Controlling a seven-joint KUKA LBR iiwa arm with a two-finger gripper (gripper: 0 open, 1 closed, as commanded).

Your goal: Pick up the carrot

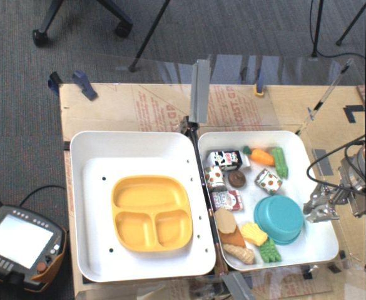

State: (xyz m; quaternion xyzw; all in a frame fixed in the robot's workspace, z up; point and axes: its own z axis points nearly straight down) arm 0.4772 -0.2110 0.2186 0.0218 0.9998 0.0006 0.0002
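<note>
Two white bins sit side by side, and the work lies in the right bin [323, 239], whose near end at the bottom of the frame is packed: a croissant-like pastry [239, 252], a green leafy piece [269, 251], a yellow ridged piece [254, 232] and a teal bowl [278, 218] turned on its side.

At the right edge of the frame, over that bin's rim, hangs the gripper [320, 209]; whether its fingers are spread or pressed together I cannot tell at this size.

Farther up, near the bin's top wall, lies the carrot [261, 156], orange with a small green top pointing left. A green vegetable [279, 162] lies just beside its right end, and a black-and-white carton [225, 160] sits to its left (tight company).

A good pick, I judge, means travelling up-left past the bowl, turning the fingers across the carrot's short width, and descending on its middle, so the green neighbour is not caught too.

The yellow tray [151, 220] in the left bin plays no part.
</note>
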